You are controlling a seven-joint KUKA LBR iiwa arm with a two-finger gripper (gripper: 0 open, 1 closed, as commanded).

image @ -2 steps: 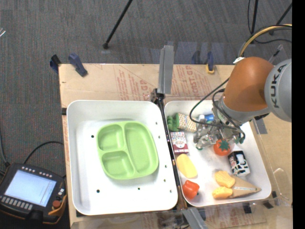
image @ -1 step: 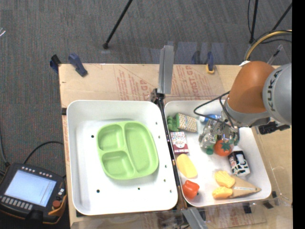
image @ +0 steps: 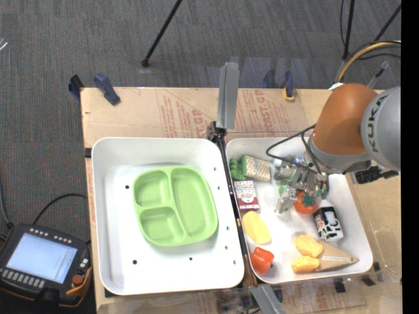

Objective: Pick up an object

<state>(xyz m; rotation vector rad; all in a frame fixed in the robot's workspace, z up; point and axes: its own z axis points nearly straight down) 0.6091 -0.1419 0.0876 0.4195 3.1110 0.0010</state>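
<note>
The arm (image: 357,126) comes in from the right, its orange band bulging above the wrist, and bends down over the right bin (image: 364,231). The gripper (image: 296,190) hangs low in the upper middle of that bin, right beside a small red tomato-like toy (image: 305,204) — it looks to be touching it, but with the cables and metal parts crowded there I cannot tell how far the gripper is spread or whether it has hold of anything.

The right bin is full of play food. A green and tan corn-like piece (image: 250,167) lies near the top left corner, a small carton with a pink label (image: 246,195) sits just below it, and a yellow lemon-shaped piece (image: 256,227) lies below that. A red pepper (image: 261,259) rests near the bottom left edge. To the right of the tomato stands a small black-and-white can (image: 328,223), and below it are two yellow lumps (image: 307,253) beside a tan wedge (image: 339,260) — all near the bottom right corner.

The left bin (image: 108,227) holds a green divided plate (image: 175,205) with three compartments, lying flat in the middle. Both bins sit side by side on the table (image: 157,113), whose surface is printed cardboard. A teach pendant (image: 42,261) with a lit screen rests on the carpet at the lower left.
</note>
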